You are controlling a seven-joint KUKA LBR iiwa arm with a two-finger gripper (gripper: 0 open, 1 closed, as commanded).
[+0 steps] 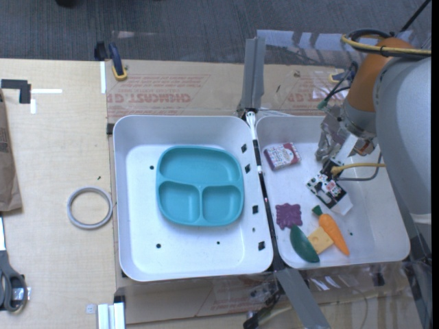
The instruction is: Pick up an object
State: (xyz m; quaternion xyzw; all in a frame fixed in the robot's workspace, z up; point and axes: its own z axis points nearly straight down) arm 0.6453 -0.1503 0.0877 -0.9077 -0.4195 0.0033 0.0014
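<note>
A pale wooden bench [55,149] carries two white bins: the left bin [130,204] holds a teal divided plate [200,186], and the right bin [370,225] holds the loose items. The end effector [328,146] hangs low in the right bin's far half, near a small pink packet [281,156]. How far open it is cannot be told. This looks like the approach step; next it must settle squarely over one item. The packet lies flat, pink with a pale printed face.
</note>
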